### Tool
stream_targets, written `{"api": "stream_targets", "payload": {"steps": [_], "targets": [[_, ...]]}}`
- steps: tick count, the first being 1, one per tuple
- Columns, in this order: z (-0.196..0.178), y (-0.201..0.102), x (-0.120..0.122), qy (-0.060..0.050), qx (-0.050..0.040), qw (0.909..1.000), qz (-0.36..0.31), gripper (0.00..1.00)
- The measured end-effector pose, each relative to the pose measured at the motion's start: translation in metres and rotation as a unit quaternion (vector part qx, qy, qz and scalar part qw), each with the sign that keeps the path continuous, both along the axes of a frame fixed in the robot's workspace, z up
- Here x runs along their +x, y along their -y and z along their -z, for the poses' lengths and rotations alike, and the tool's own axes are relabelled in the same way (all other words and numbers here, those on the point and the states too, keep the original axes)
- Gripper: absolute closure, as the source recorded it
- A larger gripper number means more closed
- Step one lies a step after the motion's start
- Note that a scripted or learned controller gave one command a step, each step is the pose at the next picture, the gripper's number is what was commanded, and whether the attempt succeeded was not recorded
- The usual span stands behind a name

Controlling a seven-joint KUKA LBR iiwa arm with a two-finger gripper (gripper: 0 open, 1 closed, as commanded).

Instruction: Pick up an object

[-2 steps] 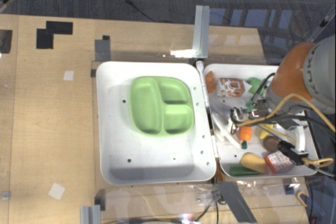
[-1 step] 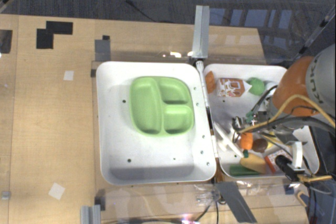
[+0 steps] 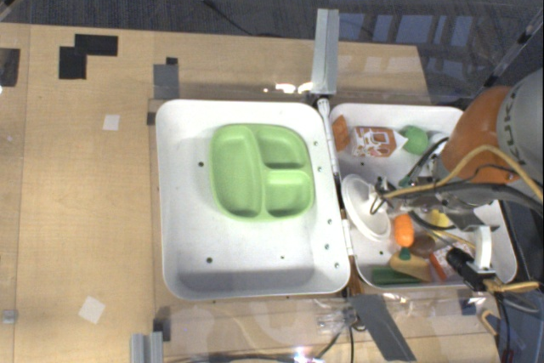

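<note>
1. Currently the grey arm with the orange band (image 3: 473,132) is reaching into the right white bin (image 3: 374,113), its gripper (image 3: 406,193) hanging over the clutter; I cannot tell its state
2. An orange carrot-shaped toy (image 3: 404,230) is lying near that bin's front edge, beside a white bowl (image 3: 364,210)
3. A green divided plastic tray (image 3: 260,171) is sitting mid left white bin (image 3: 183,208)

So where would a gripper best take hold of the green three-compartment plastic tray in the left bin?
Probably the green three-compartment plastic tray by its raised outer rim, coming straight down: it lies flat, too wide to span, so one finger inside a compartment, one outside.
</note>
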State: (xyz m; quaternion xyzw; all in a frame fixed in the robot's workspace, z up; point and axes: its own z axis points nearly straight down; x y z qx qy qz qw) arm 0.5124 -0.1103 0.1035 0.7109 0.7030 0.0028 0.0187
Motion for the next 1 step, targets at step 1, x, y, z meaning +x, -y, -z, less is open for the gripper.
{"api": "stream_targets", "payload": {"steps": [1], "targets": [[-0.1161,-0.0709,-0.0046,-0.01,0.0122,0.9997,-0.02,1.0]]}}
